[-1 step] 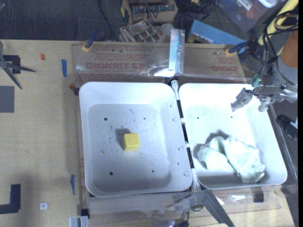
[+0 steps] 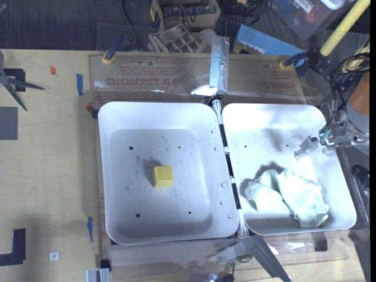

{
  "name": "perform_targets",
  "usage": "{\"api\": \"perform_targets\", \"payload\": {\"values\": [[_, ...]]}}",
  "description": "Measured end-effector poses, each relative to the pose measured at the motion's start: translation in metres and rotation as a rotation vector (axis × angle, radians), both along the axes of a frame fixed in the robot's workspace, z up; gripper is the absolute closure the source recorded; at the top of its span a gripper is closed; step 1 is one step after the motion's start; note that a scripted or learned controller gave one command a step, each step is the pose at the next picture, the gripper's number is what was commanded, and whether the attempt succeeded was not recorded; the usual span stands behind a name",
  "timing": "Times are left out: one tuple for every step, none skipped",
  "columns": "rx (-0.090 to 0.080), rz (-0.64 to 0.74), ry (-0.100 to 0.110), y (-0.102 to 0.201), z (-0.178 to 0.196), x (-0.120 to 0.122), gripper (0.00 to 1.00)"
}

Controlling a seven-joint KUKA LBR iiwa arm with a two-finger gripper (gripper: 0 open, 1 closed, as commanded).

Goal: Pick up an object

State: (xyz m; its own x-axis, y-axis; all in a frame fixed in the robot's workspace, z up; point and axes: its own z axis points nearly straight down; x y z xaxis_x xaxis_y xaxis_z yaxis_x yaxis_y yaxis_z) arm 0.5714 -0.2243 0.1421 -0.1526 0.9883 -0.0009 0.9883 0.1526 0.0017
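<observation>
Nearest the camera: the front rims of both white bins, sitting side by side on the counter (image 2: 53,181).

Right bin (image 2: 276,119): crumpled white cloth (image 2: 291,197) with pale green tint lies in the front half, bunched toward the front-right corner, resting on the bin floor.

Left bin (image 2: 117,122): small yellow block (image 2: 163,176) sits near the middle of the floor, alone, well apart from all walls. A few dark specks on the floor around it.

My gripper (image 2: 308,146) is over the right bin's right side, behind the cloth and apart from it, nothing between the fingers as far as I can see. View is blurry there, so I cannot tell whether the fingers are open or closed. My arm comes in over the right rim.

Farther back: clear sheet with red lettering (image 2: 153,78) behind the bins, a metal strip (image 2: 218,63) standing at the seam between them. Beyond that, a blue pad (image 2: 261,41), cables, a yellow bar (image 2: 349,17) at top right.
</observation>
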Motion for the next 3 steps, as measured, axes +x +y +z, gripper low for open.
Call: {"api": "perform_targets", "payload": {"values": [[0.001,0.057,0.001,0.01,0.008,-0.009,0.0],[0.001,0.474,0.0,0.0,-0.021,-0.046,0.0],[-0.005,0.781,-0.005,0.001,-0.005,-0.003,0.0]]}}
